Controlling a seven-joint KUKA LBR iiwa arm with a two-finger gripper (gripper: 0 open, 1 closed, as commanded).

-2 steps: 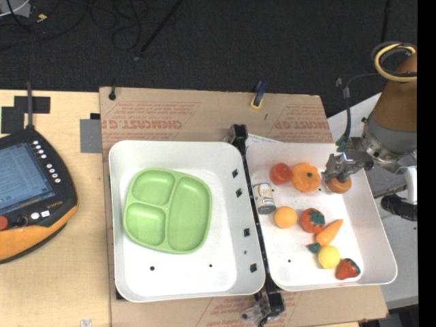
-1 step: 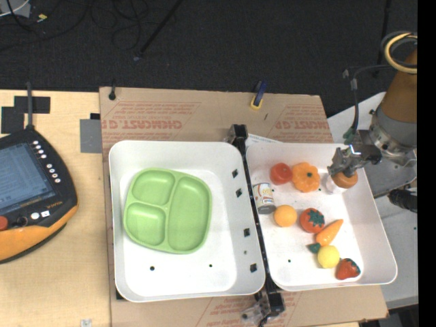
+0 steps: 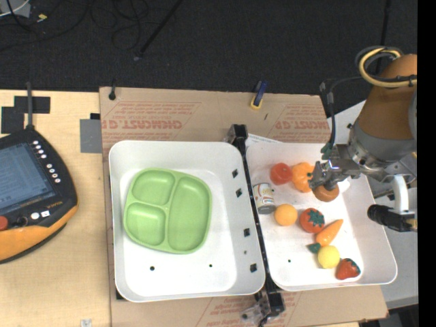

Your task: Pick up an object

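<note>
End effector (image 3: 325, 178): low in the right bin (image 3: 381, 264), over a brown object (image 3: 328, 193); finger state cannot be told.
Advice: centre on the brown object, clear of the orange pepper (image 3: 302, 176), close firmly, lift straight.

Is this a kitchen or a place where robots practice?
Probably a robot practice lab, not a kitchen. A grey robot arm reaches over a white bin of toy fruit, and a control pad with a screen sits on the bench beside black cables.
</note>
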